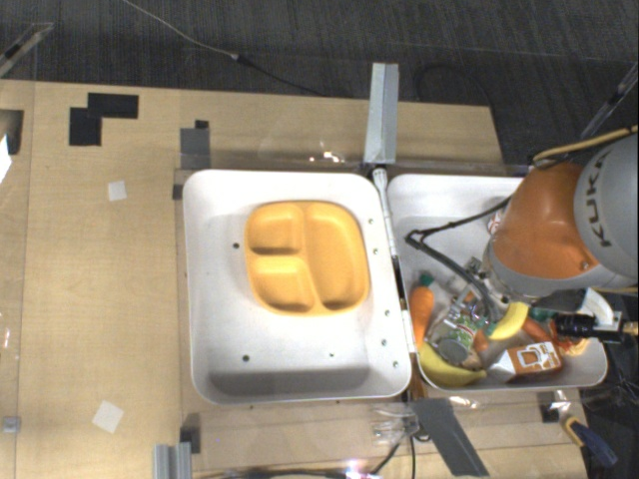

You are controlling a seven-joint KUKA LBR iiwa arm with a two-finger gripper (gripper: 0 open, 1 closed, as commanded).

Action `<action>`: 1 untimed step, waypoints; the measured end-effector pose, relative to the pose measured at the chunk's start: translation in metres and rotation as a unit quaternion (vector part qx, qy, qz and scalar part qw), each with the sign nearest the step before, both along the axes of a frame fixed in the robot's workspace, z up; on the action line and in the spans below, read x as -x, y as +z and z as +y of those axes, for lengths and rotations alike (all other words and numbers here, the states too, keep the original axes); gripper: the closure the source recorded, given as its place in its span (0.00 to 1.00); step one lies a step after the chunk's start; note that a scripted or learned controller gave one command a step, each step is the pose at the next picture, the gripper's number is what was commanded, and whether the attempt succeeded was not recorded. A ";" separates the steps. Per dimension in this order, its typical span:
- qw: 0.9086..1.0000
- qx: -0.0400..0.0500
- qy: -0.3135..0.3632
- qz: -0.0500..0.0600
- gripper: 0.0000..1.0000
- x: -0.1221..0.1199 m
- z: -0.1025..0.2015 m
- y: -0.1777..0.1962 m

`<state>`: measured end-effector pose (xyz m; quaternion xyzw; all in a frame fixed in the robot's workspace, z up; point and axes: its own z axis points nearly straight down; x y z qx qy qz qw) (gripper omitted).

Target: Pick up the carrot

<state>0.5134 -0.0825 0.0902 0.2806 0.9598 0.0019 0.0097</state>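
In the lower right of the frame, along the left wall of the right bin, lies the carrot, an orange stub with its tip toward the top of the picture, resting on the bin floor. Just to its right and below curls a banana, with a second yellow piece near it, and an orange juice carton lies by the bin's lower right corner. The gripper hangs low over this clutter, just beside the carrot, under the arm's orange band; whether it is wide or narrow I cannot tell, as cables and objects crowd it. The carrot appears untouched, so by my judgement the grasp and lift remain to be done. The left bin holds a yellow divided tray, on the wooden tabletop.
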 end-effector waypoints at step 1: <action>0.997 -0.002 -0.083 0.005 0.00 -0.007 -0.001 -0.001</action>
